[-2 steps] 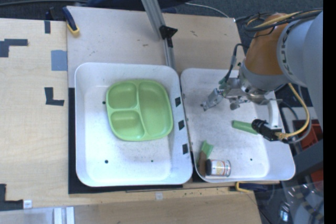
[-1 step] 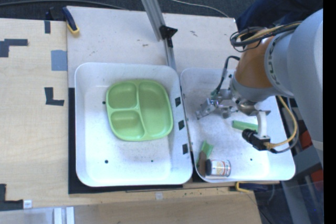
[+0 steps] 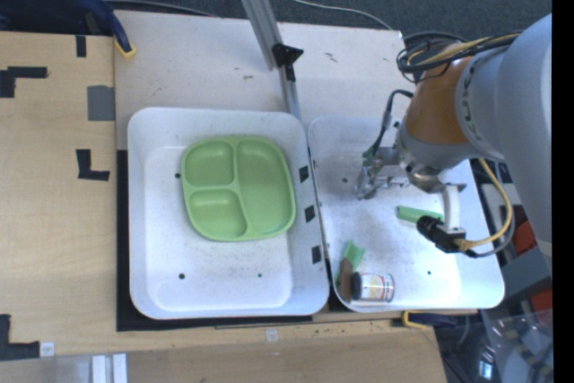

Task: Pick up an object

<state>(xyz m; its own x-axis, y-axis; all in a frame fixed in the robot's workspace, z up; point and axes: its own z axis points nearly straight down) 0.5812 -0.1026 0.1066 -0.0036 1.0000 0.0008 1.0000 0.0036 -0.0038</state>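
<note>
Seemingly low over the bare floor of the right bin (image 3: 466, 282), the gripper (image 3: 369, 184) hangs near that bin's left wall with nothing seen between its jaws, though whether they are parted or closed cannot be told. To pick well, it should probably centre over one item, the green piece (image 3: 414, 213) just beside it or the small can (image 3: 372, 286) and green scrap (image 3: 352, 255) at the near left corner, before closing. Reaching in from the right, the arm (image 3: 484, 99) bends down steeply, its orange band (image 3: 435, 108) above the wrist, while the green divided plate (image 3: 239, 187) sits in the left bin (image 3: 152, 282).
</note>
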